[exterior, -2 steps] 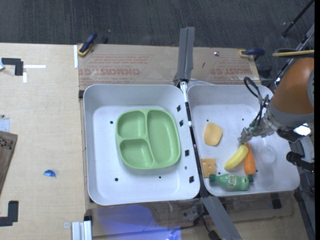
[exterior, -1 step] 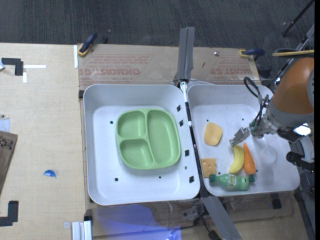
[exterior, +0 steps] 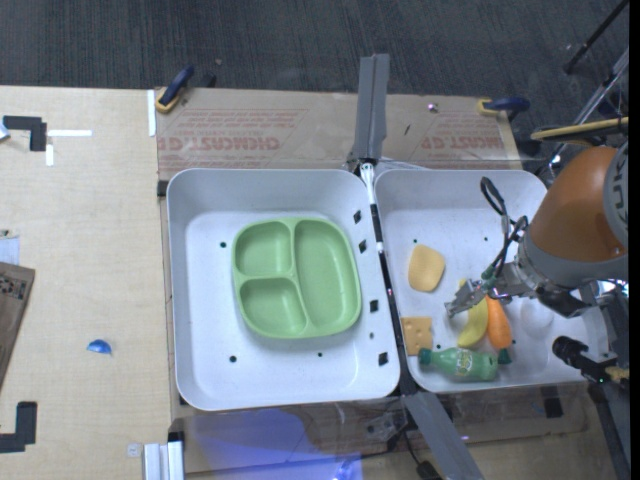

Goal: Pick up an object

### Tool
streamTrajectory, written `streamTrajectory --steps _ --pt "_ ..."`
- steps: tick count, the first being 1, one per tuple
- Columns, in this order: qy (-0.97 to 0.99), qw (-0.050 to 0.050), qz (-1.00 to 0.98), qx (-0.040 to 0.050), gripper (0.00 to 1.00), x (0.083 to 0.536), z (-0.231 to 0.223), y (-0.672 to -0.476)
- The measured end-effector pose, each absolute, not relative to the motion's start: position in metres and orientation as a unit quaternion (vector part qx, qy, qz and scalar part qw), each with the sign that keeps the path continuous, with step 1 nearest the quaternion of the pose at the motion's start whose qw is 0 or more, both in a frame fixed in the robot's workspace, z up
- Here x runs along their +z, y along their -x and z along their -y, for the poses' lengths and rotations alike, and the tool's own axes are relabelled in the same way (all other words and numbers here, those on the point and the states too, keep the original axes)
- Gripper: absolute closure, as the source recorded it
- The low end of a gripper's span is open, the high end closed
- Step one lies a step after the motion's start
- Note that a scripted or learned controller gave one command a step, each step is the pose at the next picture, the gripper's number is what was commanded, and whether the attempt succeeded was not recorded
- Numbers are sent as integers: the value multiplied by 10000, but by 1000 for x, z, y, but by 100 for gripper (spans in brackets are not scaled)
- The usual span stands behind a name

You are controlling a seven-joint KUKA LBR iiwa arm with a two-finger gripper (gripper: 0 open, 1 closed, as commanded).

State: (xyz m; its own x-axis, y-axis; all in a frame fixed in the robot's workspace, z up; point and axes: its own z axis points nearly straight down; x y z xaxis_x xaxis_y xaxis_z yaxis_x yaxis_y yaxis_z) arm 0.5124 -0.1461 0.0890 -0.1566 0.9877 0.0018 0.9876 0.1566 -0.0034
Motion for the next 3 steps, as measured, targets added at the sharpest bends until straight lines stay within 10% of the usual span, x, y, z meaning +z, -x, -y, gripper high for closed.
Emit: streamTrajectory --steps 1,2,3 --pt "6858 15 7277 13 0 89 165 -559" --pt "6632 26 7484 11 0 89 141 -499" --pt "6645 37 7472 24 100 94 142 -500"
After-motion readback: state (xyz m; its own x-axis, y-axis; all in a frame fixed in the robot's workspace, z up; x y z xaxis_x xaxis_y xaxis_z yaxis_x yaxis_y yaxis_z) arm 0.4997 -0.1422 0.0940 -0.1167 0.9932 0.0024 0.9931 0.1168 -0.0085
